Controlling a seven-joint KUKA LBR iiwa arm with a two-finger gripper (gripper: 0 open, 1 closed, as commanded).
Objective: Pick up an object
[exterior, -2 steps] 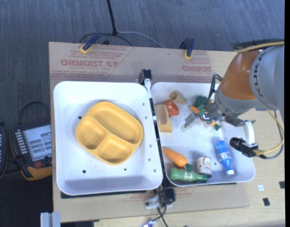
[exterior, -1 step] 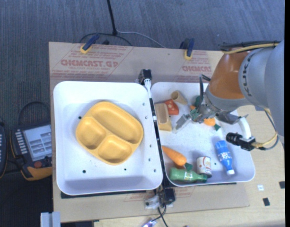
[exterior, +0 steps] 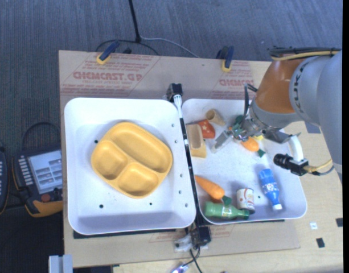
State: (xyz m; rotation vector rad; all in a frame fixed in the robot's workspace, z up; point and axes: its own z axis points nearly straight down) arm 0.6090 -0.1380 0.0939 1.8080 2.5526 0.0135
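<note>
The right bin (exterior: 291, 209) holds several small items. A tan block (exterior: 196, 140) and a red-orange piece (exterior: 206, 129) lie at its upper left, with a tan cylinder (exterior: 216, 117) behind them. My gripper (exterior: 221, 140) reaches down from the orange-banded wrist into the bin's upper middle. It sits just right of the tan block and below the red-orange piece. A small orange piece (exterior: 250, 145) lies to the gripper's right. Nothing shows held in it.
An orange carrot (exterior: 210, 187), a green bottle (exterior: 225, 211), a small can (exterior: 245, 198) and a blue bottle (exterior: 269, 188) lie along the right bin's front. The left bin (exterior: 77, 209) holds a yellow divided plate (exterior: 131, 159). A black cable fitting (exterior: 288, 162) hangs beside the arm.
</note>
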